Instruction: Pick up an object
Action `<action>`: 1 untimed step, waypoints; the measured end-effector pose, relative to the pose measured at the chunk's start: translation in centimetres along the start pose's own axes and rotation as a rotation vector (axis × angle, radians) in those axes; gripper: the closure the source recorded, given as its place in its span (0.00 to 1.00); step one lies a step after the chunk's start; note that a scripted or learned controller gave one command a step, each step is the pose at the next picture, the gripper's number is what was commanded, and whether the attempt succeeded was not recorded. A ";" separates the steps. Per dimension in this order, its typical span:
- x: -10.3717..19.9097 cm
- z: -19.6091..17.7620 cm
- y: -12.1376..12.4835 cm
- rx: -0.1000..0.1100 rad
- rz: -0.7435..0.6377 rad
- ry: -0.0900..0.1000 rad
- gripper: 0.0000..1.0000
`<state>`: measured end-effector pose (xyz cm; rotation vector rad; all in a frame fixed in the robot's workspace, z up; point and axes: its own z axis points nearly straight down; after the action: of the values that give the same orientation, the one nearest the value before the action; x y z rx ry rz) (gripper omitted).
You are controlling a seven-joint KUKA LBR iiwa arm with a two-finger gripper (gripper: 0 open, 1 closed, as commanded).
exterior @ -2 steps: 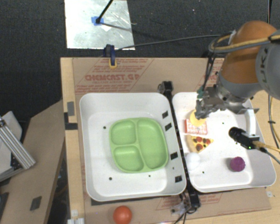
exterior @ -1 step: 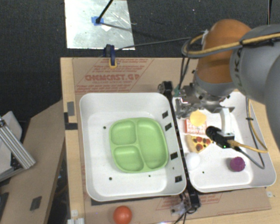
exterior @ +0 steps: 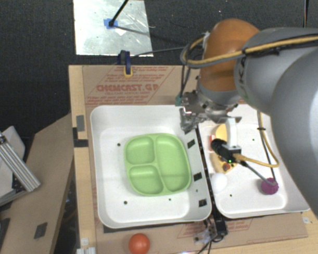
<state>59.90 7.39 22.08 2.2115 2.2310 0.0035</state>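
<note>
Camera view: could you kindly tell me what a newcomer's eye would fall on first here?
The green divided plate lying in the left bin stands out most. Next is the big grey arm with its orange band, looming over the right bin, where a small purple object lies. An orange ball sits on the bench in front of the left bin.

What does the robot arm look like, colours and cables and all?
The arm is smooth, rounded grey, with a bulbous orange band above the wrist. A yellowish cable runs along it and loops round the band. The pincer is small, dark grey metal.
</note>
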 end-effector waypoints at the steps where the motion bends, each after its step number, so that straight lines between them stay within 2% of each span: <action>1: 3.4 0.0 1.8 -0.001 0.001 0.000 1.00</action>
<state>61.63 10.85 22.13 2.2120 2.2298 0.0054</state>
